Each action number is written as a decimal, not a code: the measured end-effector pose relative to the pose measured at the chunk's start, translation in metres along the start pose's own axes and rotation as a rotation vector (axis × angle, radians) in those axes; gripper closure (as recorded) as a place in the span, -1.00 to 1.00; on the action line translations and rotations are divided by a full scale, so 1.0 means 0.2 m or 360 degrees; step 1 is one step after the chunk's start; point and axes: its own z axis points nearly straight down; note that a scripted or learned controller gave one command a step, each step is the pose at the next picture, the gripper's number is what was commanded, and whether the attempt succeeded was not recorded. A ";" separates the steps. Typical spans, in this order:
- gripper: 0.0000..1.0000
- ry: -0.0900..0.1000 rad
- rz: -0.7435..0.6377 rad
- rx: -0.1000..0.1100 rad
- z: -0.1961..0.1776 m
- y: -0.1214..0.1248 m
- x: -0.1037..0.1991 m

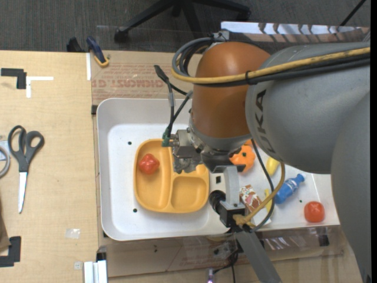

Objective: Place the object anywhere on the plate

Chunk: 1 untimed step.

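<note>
Nearest my camera, the grey arm with its orange band covers the frame from 12 to 4 o'clock. Below the band I see the pincer over the yellow plate, at the plate's 1 o'clock rim. I cannot tell its state; the wrist hides it.

Plate sits in the left bin and has three compartments. A red ball lies in the compartment at the plate's 9 o'clock, apart from the pincer.

Right of the wrist I note an orange toy, a packet, a blue bottle and a second red item at 4 o'clock.

Scissors lie on the tabletop at 9 o'clock, well apart from the bins.
</note>
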 end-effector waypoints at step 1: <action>1.00 0.0003 0.0170 0.0000 0.11 0.13 -0.12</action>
